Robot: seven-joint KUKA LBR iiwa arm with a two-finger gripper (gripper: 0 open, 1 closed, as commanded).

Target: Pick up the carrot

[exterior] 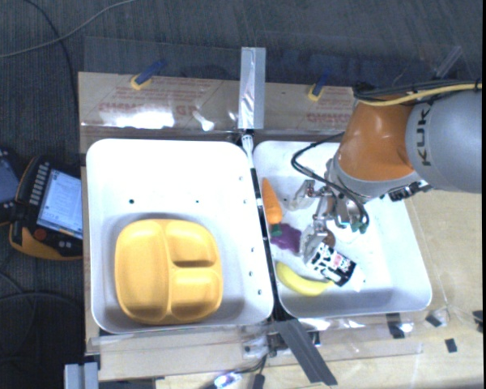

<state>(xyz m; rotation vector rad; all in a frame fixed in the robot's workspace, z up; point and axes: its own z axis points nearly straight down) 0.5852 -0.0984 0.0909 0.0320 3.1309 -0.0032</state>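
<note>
Nearby: carrot [271,203], purple item [286,237], banana [301,280]; pincer [318,235] state unclear.

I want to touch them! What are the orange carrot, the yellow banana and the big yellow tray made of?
The small orange carrot and the curved yellow banana look like smooth toy plastic, judging by their flat, even colour, though that is a guess from here. The big yellow divided tray seems to be moulded plastic too: rounded edges, a soft shine. Both shallow white bins look like glossy hard plastic.
</note>
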